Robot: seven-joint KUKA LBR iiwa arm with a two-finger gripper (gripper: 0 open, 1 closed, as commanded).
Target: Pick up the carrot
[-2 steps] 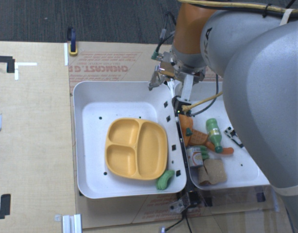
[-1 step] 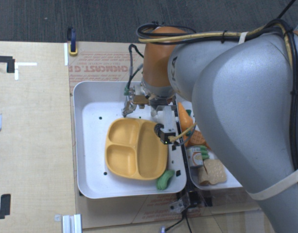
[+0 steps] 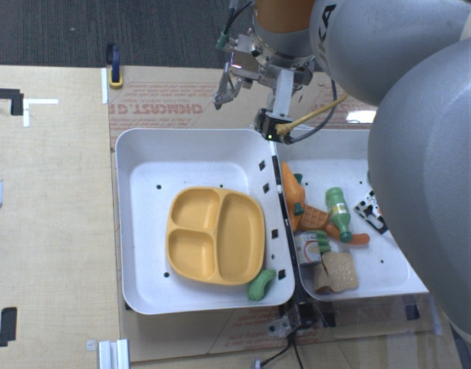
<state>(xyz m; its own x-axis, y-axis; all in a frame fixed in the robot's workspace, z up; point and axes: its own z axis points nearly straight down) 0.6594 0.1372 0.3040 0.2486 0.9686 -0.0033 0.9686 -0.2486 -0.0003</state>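
The carrot (image 3: 291, 186) is orange with a green top. It lies in the right bin (image 3: 389, 264), against the wall shared with the left bin. My gripper (image 3: 244, 112) hangs above the back rim of the bins, up and to the left of the carrot and well apart from it. Its fingers are spread open and nothing is between them.
Around the carrot lie an orange ridged piece (image 3: 313, 218), a green bottle (image 3: 339, 212), a small orange stick (image 3: 359, 239), a small can (image 3: 310, 249) and a bread slice (image 3: 336, 273). The left bin (image 3: 135, 206) holds a yellow divided plate (image 3: 217, 235) and a green toy (image 3: 260, 284).
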